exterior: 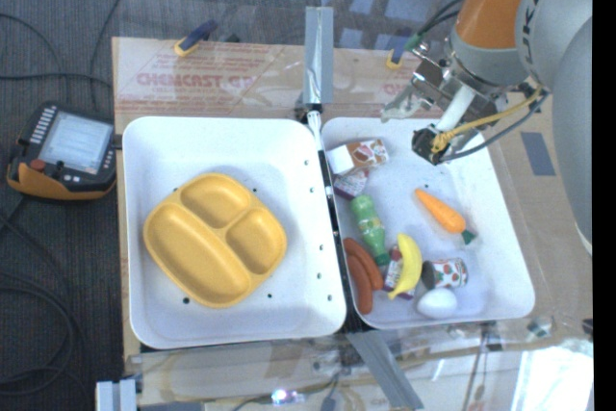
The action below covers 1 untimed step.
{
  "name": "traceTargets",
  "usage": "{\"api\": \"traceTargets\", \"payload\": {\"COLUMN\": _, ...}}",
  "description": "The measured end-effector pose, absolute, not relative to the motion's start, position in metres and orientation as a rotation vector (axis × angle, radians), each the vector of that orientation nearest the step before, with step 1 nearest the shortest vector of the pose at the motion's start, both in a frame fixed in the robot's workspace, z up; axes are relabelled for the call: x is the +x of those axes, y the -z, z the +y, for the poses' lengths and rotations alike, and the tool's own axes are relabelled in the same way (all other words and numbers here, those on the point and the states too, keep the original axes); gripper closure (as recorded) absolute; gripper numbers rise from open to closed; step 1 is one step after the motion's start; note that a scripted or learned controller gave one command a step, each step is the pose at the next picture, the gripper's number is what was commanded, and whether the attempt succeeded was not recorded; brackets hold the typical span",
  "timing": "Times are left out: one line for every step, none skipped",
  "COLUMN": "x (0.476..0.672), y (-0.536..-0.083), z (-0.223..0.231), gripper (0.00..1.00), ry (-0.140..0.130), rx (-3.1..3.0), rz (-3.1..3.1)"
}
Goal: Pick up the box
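The gripper (412,99) hangs over the back edge of the right bin (500,197), and from where I stand I cannot tell if it is open or closed; I see no thing held in it. The box (364,152) lies in the back left corner of this bin, close to the wall next to the left bin (144,149), and apart from the gripper. This place is, I think, the main risk. The wall on one side and a small purple and white packet (348,181) just beside the box leave little room, so the gripper may hit the rim or close on the packet too. The box is a small carton with glossy red and white print and flat faces; taken by a corner, it can turn and slip out. Nearer the front are smooth, rounded toys, probably plastic — a green bottle (369,224), a brown sausage (360,270), a banana (410,263), a carrot (440,210), a printed can (445,272) and a white egg (438,303) — which would roll easily if pushed. In the left bin rests a yellow tray (217,238) with three hollows, well apart from all this.
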<state>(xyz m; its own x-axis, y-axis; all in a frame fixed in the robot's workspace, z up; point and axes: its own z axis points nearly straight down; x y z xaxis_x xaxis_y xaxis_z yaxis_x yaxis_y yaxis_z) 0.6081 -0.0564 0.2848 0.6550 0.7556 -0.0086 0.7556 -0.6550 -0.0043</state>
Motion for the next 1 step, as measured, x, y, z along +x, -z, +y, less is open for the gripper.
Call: {"api": "traceTargets", "payload": {"x": 0.6081, "y": -0.2849, "z": -0.0564, "gripper": 0.00, "ry": -0.015, "rx": -2.858, "rz": -1.305}}
